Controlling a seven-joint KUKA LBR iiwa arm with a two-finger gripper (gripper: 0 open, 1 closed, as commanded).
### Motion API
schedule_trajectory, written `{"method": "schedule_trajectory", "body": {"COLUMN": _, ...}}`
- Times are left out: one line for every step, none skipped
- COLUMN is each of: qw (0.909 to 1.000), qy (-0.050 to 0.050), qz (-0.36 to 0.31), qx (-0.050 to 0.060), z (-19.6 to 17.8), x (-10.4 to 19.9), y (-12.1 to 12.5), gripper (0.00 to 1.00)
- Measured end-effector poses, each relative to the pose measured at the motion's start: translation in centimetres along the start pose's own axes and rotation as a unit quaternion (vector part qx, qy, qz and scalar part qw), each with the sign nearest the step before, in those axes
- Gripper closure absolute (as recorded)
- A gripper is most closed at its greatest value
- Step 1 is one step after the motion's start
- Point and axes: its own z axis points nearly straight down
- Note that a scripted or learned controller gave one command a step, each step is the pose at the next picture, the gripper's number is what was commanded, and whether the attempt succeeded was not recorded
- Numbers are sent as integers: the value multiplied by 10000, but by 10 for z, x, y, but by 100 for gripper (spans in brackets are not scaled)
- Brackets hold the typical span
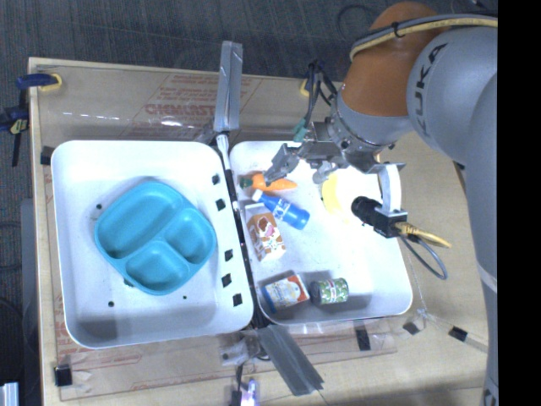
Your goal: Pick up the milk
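Milk: the small carton (265,235) with the red-brown print is lying flat in the right bin (385,290), hard against its left wall, about mid-frame. That's taken to be the milk, though the label can't really be read.
Claw: the gripper (294,166) is seen hovering at the upper left of the right bin, fingers spread wide, nothing held between them.
Neighbours: a blue bottle (283,211) is parked just above-right of the carton, with an orange carrot-like thing (269,182) above that. A second carton (285,292) and a green can (330,291) sit lower down, well apart.
Left bin: a blue divided tray (154,236) is sat in it, not relevant here.
Doing it well: the claw should probably be brought down-frame past the bottle and lined up across the carton's narrow width, so the bin wall isn't clipped.
Risk: the bottle could get nudged, or grabbed instead.
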Motion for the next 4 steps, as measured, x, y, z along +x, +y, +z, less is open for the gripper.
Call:
{"method": "schedule_trajectory", "body": {"qw": 9997, "qy": -10, "qz": 236, "qx": -58, "z": 128, "x": -7, "y": 2, "gripper": 0}}
{"method": "schedule_trajectory", "body": {"qw": 9999, "qy": -20, "qz": 127, "qx": -19, "z": 175, "x": -27, "y": -49, "gripper": 0}}
{"method": "schedule_trajectory", "body": {"qw": 10000, "qy": -12, "qz": 83, "qx": -21, "z": 166, "x": -24, "y": -48, "gripper": 100}}
{"method": "schedule_trajectory", "body": {"qw": 9998, "qy": 0, "qz": 180, "qx": -11, "z": 76, "x": 58, "y": -71, "gripper": 100}}
